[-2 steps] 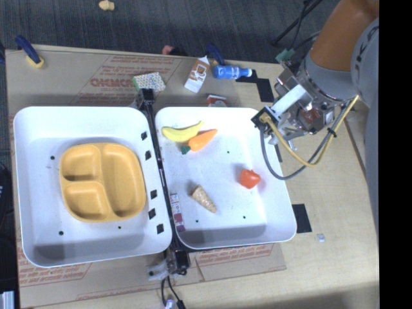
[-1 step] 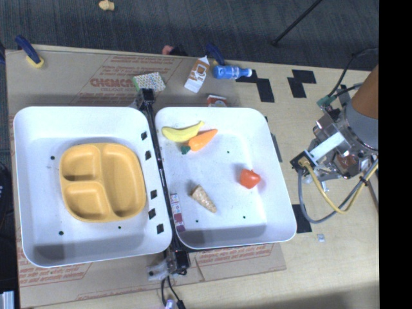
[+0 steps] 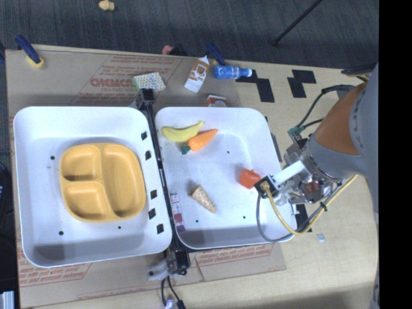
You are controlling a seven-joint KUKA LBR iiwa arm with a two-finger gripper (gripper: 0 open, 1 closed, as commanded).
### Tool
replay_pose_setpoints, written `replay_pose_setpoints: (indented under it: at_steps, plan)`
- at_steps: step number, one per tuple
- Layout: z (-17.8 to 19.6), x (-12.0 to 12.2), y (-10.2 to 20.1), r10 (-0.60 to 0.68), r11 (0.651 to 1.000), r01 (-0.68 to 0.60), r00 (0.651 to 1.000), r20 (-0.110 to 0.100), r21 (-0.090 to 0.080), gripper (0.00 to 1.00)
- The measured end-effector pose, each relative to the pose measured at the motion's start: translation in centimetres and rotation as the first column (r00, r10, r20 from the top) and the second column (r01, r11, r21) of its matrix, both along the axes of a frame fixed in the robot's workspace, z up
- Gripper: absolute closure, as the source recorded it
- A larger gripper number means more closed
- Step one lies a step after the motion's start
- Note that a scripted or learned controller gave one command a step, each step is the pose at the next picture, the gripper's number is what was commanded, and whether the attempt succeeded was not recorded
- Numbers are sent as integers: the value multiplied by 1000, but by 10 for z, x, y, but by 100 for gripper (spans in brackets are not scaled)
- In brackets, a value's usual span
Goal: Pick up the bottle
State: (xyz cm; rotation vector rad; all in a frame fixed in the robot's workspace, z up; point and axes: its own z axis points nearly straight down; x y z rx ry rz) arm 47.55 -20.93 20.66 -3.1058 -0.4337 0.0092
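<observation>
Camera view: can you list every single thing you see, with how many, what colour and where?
bottle: 1, blue, on the bench behind the right bin
white bins: 2, side by side
divided plate: 1, yellow, left bin
banana: 1, yellow, right bin
carrot: 1, orange, right bin beside the banana
cone: 1, tan, right bin
red piece: 1, right bin
small carton: 1, white, on the bench
arm: 1, grey and orange, right side
end effector: 1, over the right bin's right edge

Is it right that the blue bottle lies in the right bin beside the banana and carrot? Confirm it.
Not quite. The blue bottle lies outside the bins, on the bench beyond the right bin's far rim. The banana and carrot are indeed in the right bin. The camera view shows it.
</observation>
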Motion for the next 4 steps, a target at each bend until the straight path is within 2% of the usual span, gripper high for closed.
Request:
replay_pose_setpoints:
  at_steps: [1,2,3,4]
  plan:
    - [-12,0,78,259,966,-259,966,2,1,100]
    - [-14,2,-1,166,986,-166,986,3,-2,100]
    - [-36,0,23,-69,998,69,998,1,1,100]
    - [-22,0,-1,59,998,-59,998,3,-2,100]
